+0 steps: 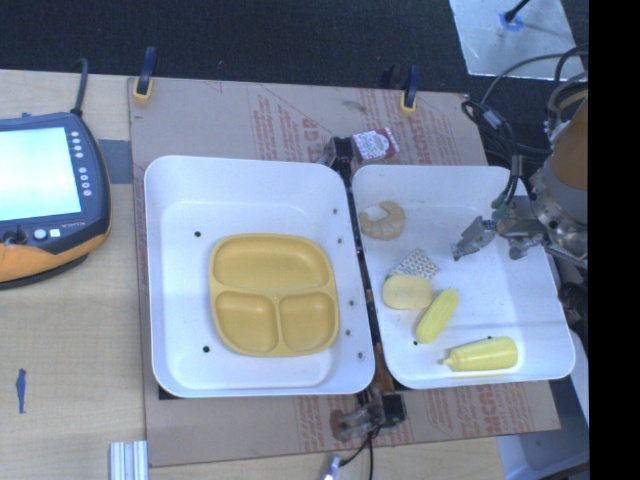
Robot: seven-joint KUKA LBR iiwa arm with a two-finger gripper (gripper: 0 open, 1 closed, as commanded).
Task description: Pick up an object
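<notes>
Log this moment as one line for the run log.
gripper: open, above right bin, holding nothing | right bin: croissant, corn cob, yellow bottle | left bin: yellow divided tray

Two white bins are sitting side by side. The left bin (170, 268) is holding a yellow divided plate (272, 294). The right bin (530, 308) is holding a croissant (383, 220), a lemon (406, 291), a corn cob (437, 315) and a yellow bottle (481, 354). The gripper (498, 240) is hanging above its right side, fingers spread, gripping nothing.

Yellow divided tray (272, 294), corn cob (437, 315) and bottle (484, 354); white bins (170, 268); tan croissant (383, 220); checkered packet (416, 264).
</notes>
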